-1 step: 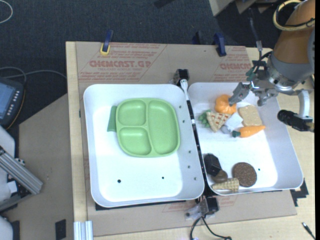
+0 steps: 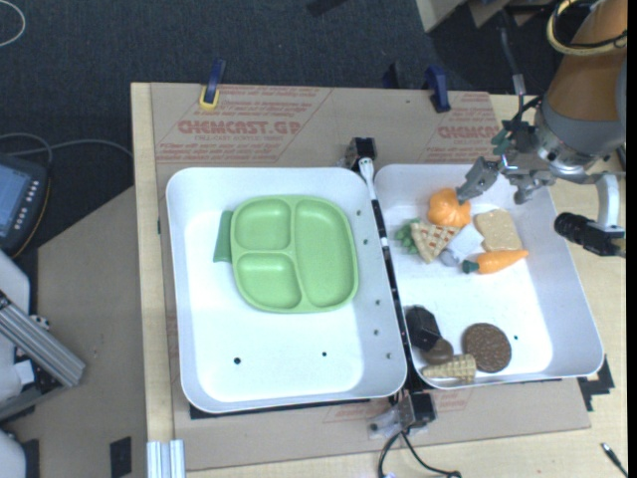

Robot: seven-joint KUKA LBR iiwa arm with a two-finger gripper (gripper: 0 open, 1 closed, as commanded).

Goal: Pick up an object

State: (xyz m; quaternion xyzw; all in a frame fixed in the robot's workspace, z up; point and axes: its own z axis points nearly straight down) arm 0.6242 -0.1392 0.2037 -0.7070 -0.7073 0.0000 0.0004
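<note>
The right bin (image 2: 567, 297) holds several toy foods. An orange ball-shaped fruit (image 2: 448, 208) lies at its upper left, with a waffle piece (image 2: 431, 238) just below it. A tan bread slice (image 2: 498, 229) and a carrot (image 2: 496, 261) lie to the right of those. A brown round cookie (image 2: 488, 346), a dark lump (image 2: 423, 327) and a wafer piece (image 2: 450, 368) sit near the front edge. My gripper (image 2: 496, 189) hangs over the bin's far edge, just up and right of the orange fruit. It is open with nothing between its fingers.
The left bin (image 2: 199, 347) holds a green divided plate (image 2: 296, 252). A raised divider (image 2: 383, 257) separates the two bins. The arm (image 2: 587, 78) comes in from the upper right. Clamps (image 2: 210, 93) hold the board's far edge.
</note>
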